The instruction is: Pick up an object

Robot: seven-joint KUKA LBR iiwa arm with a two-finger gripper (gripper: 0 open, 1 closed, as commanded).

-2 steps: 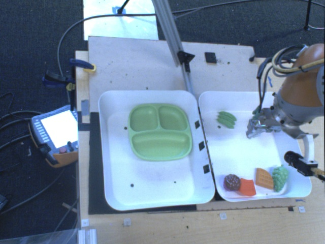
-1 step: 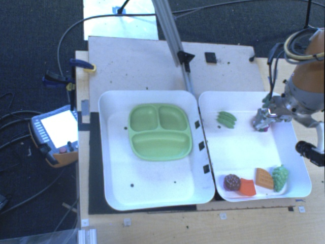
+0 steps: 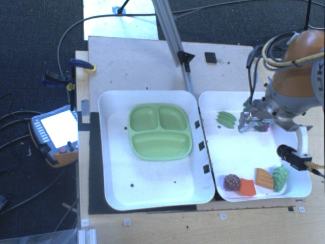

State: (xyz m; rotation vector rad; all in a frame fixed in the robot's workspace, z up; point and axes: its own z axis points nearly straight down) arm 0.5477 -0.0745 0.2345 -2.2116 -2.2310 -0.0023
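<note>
Arm (image 3: 299,70) cut off by right edge, base out of frame. Gripper (image 3: 250,122) seen from above; wrist bulk covers most of it, can't tell finger state. Small pinkish-green bit (image 3: 263,128) peeks out under wrist, too hidden to ID. Right bin (image 3: 218,151): far rim partly behind arm. Handheld pendant (image 3: 55,135) at left: screen washed out, unreadable. Brown round item (image 3: 232,182) too small to ID.

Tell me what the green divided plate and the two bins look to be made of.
Green divided plate: apparently moulded plastic, matte pale green, with smooth rounded compartments. Left bin and right bin: probably thin plastic, white with a slight sheen and rounded rims; the material cannot be confirmed.
</note>
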